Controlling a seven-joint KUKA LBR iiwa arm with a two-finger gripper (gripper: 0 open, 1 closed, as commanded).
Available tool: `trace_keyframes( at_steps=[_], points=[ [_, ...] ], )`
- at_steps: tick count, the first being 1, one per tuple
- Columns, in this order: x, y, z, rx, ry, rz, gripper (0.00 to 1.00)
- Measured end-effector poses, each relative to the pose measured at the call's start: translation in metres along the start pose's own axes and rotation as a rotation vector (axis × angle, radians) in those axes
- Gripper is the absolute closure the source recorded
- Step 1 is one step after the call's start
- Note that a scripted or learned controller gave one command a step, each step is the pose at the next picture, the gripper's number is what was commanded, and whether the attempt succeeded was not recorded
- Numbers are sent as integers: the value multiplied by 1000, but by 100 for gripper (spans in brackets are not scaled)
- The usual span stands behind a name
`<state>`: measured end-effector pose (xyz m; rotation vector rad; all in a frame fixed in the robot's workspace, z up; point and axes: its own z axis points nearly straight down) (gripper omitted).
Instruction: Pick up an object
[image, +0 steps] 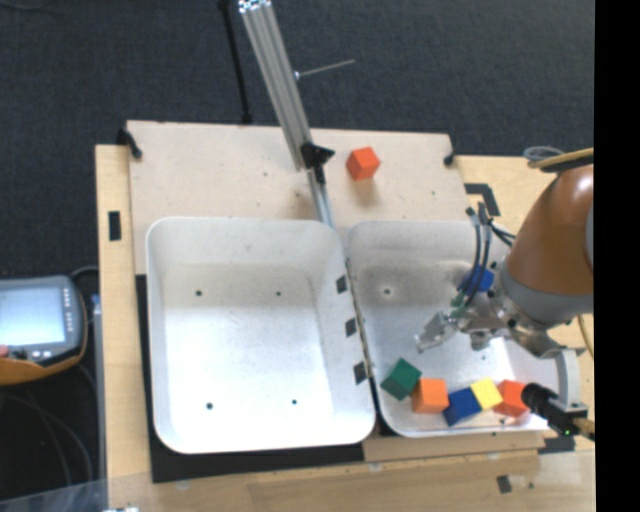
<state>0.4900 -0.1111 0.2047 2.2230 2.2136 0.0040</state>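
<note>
The gripper (445, 330), whose state I cannot tell, hangs just above-right of the green cube (401, 379) in the frame, seemingly apart.

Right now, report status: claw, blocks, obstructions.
Claw above right bin, nothing visibly held. Green block, orange block, blue block, yellow block clustered at near wall. Stray orange cube outside bins.

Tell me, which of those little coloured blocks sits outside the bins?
The orange cube, alone on the board behind the bins; the others lie in the right bin.
</note>
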Motion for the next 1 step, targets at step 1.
trace_keyframes(
  at_steps=[1],
  points=[
    [-83,52,-38,-3,-6,-1,0]
  ],
)
